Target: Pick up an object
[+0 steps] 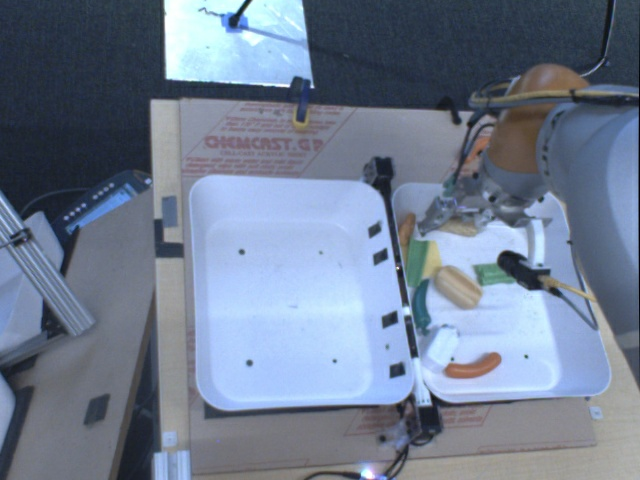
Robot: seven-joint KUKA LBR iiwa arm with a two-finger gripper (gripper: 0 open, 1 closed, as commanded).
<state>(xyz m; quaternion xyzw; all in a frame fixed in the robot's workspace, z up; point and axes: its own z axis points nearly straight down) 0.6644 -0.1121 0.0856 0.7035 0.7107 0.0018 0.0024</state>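
Red lettering on the brown board (340, 128) reads "CHEMCAST GP".

White bins: 2, left bin (215, 298) & right bin (588, 366). Black clips (380, 257) on the shared rim: 4. Loose pcs, all in right bin: orange sausage shapes x2, front sausage (472, 366) & rear sausage (406, 230); green pcs x2, dark green piece (422, 303) & light green block (492, 274); yellow wedge (428, 260) x1; tan roll (458, 286) x1; white lump (440, 345) x1; pale tan scrap (462, 229) x1. Approx. 8 pcs total.
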